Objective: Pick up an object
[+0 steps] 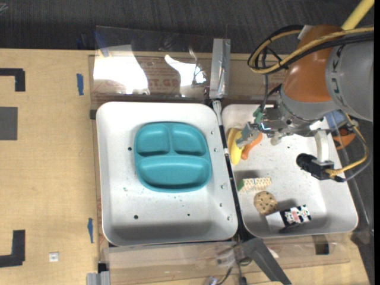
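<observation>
Black-and-white block [295, 216] and cookie [265, 202] in right bin [341, 209], fingers [259, 125] over banana [235, 147], grip unclear.

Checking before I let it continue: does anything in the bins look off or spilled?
Nothing looks spilled or broken. The teal plate sits flat in the left bin. The banana, cookie and other small items lie loosely scattered in the right bin, below the gripper.

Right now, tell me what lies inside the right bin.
Inside the right bin: a yellow banana with an orange carrot by the gripper, a cracker, a cookie and a black-and-white block. The arm covers the bin's far corner.
</observation>
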Controlling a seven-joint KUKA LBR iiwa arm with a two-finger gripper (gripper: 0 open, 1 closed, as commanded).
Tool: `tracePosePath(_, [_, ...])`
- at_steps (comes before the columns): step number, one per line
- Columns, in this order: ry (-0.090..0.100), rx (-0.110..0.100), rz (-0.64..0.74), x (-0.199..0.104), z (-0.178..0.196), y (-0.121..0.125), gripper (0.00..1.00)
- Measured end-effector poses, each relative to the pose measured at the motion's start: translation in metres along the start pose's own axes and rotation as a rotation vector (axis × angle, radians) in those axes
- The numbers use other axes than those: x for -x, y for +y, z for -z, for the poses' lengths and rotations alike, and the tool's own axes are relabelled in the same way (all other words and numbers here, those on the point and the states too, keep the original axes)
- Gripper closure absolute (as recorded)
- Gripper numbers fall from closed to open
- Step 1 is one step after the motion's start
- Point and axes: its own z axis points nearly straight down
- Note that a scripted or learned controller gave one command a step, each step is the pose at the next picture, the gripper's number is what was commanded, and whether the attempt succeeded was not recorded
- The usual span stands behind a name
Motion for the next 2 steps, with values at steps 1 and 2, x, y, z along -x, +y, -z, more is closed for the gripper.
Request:
tracePosePath(1, [0.002,-0.005,0.194,0.052,-0.085,-0.005,0.0])
tracePosePath(2, [0.017,-0.049,0.26,0.064,-0.097,0.062,0.0])
